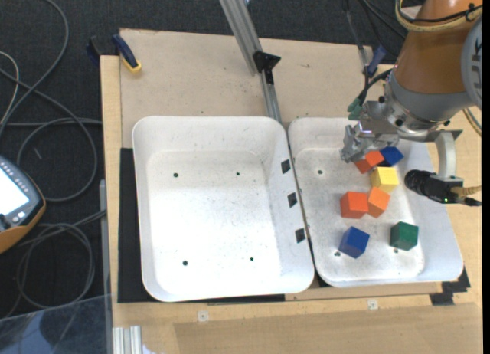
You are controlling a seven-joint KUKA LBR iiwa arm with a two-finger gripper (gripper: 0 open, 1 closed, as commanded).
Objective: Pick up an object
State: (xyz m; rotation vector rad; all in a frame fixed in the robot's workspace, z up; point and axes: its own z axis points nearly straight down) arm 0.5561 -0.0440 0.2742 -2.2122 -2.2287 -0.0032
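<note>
Orange block sits under our end effector; we cannot tell its state, and crowded neighbours may spoil the grasp.

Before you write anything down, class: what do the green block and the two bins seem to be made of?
Green block: probably painted wood or solid plastic; flat, evenly coloured matte faces with crisp edges. The look leaves it open.
Left bin and right bin: likely thin moulded plastic; smooth white walls, rounded corners, slight sheen, speckled with dark marks.
</note>
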